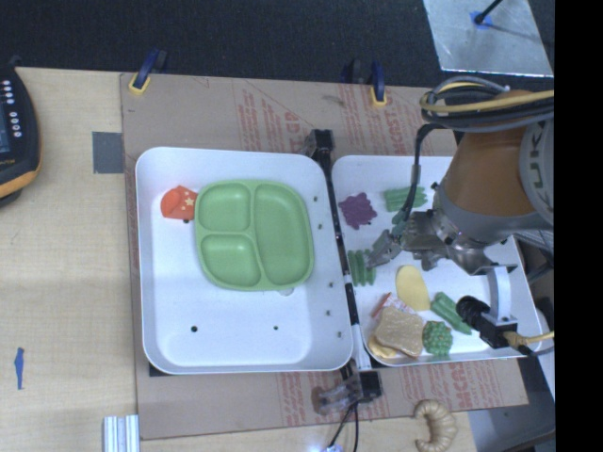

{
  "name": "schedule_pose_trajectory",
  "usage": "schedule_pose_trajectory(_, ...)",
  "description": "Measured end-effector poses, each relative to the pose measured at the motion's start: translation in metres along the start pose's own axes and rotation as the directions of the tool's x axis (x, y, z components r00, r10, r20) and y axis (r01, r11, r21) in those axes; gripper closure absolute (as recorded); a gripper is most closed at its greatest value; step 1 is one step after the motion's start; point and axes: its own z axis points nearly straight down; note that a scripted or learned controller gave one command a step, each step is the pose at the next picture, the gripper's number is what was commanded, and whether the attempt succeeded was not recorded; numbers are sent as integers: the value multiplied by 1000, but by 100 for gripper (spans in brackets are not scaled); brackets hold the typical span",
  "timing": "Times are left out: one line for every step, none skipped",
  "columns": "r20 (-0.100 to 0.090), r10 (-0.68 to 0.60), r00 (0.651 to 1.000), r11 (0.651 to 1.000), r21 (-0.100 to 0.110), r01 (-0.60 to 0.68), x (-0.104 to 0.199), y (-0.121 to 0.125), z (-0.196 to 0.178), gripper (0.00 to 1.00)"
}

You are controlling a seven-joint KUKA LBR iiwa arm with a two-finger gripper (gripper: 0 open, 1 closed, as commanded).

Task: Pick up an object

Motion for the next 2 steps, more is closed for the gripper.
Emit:
schedule_pose_trajectory(3,-2,1000,1000,-6,2,-44,68,104,0)
schedule_pose_trajectory(2,-8,1000,1000,-18,8,-58,152,95,0)
